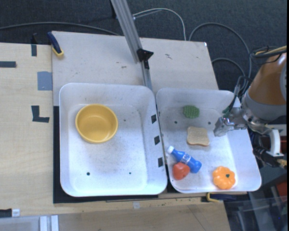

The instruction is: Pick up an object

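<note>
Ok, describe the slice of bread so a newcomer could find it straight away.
Start at the right-hand shallow white bin. Near its middle, below the bumpy green ball and above the blue-and-white bottle, lies the flat tan slice of bread. It is the only pale, flat, squarish item there; its neighbours are rounded and brightly coloured.

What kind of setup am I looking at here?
Likely a robot grasping test bench: two white bins side by side, toy food such as a pumpkin and bread slice, tape marks on the benchtop.
</note>
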{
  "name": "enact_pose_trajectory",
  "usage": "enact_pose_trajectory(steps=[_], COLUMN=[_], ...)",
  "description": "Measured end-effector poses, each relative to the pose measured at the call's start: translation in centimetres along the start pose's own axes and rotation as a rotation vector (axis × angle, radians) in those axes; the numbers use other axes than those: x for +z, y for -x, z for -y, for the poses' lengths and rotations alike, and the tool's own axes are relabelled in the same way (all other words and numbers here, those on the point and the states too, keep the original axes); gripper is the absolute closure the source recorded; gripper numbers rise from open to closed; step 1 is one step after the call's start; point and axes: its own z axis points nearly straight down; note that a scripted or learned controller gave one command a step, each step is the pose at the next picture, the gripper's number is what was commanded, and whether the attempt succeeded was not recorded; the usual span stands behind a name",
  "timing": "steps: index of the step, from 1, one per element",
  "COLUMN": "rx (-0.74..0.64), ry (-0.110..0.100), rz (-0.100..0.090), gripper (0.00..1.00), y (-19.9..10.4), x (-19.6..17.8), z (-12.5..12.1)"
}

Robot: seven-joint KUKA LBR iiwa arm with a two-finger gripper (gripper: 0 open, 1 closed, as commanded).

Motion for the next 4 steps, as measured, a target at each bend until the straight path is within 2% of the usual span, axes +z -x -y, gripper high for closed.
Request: enact_pose_trajectory(steps=[1,3,4], rx=[0.0,-0.005,-0.006], ry=[0.001,-0.005,-0.005], rz=[0.001,-0.004,-0.004], gripper=[1.0,1.0,1.0], y=[0.0,-10.1,-15.1], x=[-5.3,-6.7,-7.5], z=[-0.2,-0.4,0.4])
